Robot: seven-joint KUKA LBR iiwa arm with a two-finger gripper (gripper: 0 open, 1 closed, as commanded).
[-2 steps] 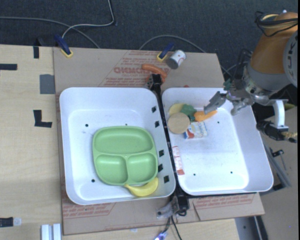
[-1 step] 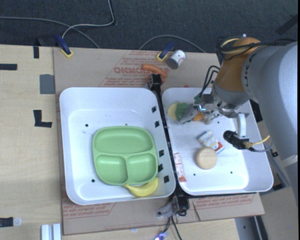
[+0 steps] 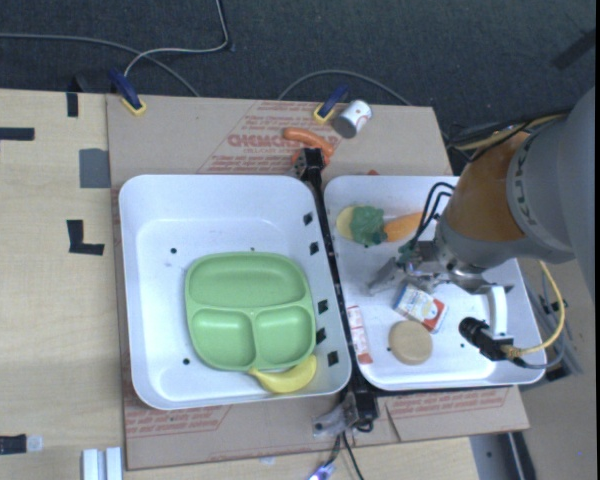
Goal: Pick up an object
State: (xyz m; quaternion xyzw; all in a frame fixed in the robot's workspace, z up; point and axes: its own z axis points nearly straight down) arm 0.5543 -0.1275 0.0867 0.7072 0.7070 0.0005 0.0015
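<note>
One fixed camera looks down from above (at a slant) on both bins (image 3: 140,268), arm (image 3: 540,188) entering from the right.

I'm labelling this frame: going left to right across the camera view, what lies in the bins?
Green divided plate → yellow banana → green and yellow toy → tan round disc.

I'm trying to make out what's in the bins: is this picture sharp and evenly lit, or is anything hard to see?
Camera view: lighting is even and soft, with faint shadows along the white bins' walls and no strong glare; the green tray and banana read clearly; the small items around the pincer are soft and low in detail; the arm is blurry.
</note>
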